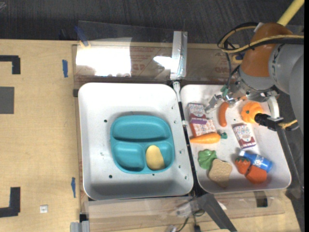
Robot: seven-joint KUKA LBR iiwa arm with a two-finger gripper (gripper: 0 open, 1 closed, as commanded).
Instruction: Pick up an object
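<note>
2 bins | left bin (91,129): teal tray (140,129) mid, potato (155,157) in tray's near-right compartment | right bin (285,178): gripper (223,98) at far edge, fingers' state can't tell, sausage (222,114) just beside | carrot (206,138) at left edge | bread (220,170) near edge

tray (126,149) in left bin (91,129), potato (154,157) in its right compartment.
</note>
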